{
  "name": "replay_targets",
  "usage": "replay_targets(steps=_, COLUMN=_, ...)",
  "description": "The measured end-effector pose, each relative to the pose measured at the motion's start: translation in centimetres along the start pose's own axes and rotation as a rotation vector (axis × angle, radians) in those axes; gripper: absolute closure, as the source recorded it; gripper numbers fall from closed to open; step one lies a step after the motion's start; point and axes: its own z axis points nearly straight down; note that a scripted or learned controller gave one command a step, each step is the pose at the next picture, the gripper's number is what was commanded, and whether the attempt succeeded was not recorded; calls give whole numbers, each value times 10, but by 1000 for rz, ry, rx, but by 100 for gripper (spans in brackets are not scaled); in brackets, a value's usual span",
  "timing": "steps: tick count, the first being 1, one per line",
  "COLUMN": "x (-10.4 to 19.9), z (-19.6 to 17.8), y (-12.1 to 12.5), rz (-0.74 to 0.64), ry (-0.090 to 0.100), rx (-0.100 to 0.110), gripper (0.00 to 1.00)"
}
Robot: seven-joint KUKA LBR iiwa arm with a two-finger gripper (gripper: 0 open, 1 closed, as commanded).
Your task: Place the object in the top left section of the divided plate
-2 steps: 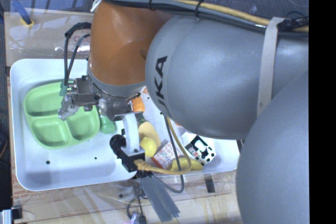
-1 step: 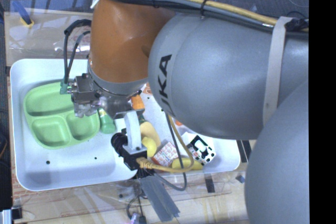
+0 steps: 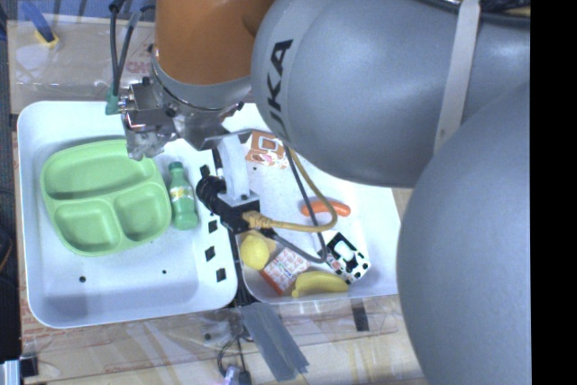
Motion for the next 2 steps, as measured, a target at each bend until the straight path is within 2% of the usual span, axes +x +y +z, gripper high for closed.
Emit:
replay_targets(steps=1, x=1, z=0, y=0, rz=-2, ry=0, rx=1, gripper=0)
replay_targets(steps=2, x=-2, z=25, y=0, rz=-137, ry=0, rx=2, gripper=0)
